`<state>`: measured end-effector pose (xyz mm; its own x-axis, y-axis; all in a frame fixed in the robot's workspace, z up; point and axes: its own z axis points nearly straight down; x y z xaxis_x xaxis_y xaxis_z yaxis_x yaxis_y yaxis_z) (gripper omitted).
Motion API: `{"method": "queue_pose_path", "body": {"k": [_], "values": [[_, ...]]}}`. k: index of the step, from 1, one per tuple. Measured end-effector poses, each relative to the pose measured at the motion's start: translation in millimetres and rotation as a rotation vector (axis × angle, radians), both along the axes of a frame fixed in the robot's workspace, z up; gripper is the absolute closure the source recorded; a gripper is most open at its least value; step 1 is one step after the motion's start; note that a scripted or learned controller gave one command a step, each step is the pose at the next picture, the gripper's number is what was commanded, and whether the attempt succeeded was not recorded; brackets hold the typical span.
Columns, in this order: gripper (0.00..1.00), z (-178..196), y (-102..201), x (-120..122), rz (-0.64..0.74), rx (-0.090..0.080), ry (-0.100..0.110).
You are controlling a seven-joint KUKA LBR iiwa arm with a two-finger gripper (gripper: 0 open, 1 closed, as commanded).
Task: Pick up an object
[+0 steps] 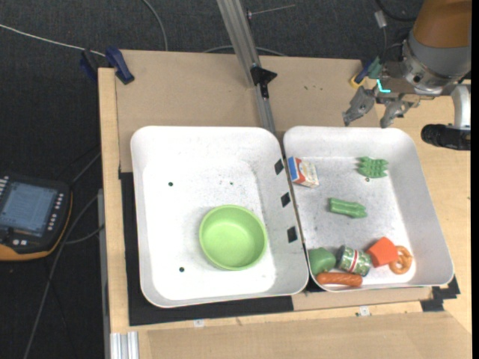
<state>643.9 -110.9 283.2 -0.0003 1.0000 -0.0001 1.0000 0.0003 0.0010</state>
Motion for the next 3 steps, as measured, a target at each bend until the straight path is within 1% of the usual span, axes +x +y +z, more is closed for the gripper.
{"method": "queue_pose_path", "body": {"k": [1, 2, 3], "values": [[0.0, 0.0, 0.0, 0.0, 0.0, 0.0, 0.0], [0.0, -46.4, 7.8, -4.1, 0.0, 0.001, 0.004], [0.0, -95.1, 9.7, 4.4, 0.0, 0.001, 0.005]]}}
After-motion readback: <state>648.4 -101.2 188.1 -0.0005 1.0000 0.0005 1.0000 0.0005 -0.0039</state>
